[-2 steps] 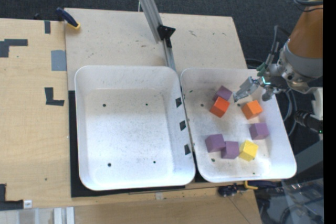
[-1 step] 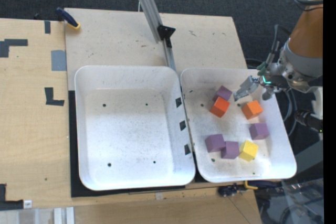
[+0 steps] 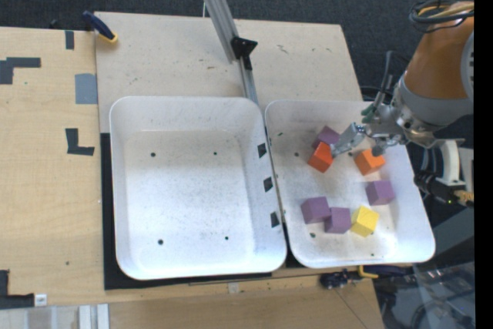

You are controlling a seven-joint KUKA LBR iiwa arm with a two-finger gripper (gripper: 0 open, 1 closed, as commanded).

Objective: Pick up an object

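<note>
My gripper [image 3: 360, 141] hangs over the upper right part of the right bin [image 3: 400, 243], open, with nothing between its fingers. One finger [image 3: 347, 141] points left toward a purple block [image 3: 329, 136] and an orange cube [image 3: 321, 156] that touch each other. Just below the gripper lies a second orange block [image 3: 369, 161]. Farther toward the front lie a purple block [image 3: 379, 191], two purple blocks side by side [image 3: 315, 209] [image 3: 337, 219], and a yellow cube [image 3: 365, 220].
The left bin [image 3: 123, 135] stands beside the right one, sharing a raised middle rim. A slanted metal bar [image 3: 219, 4] runs from the top down to the bins' junction. The arm's orange band [image 3: 439, 58] is at the right edge.
</note>
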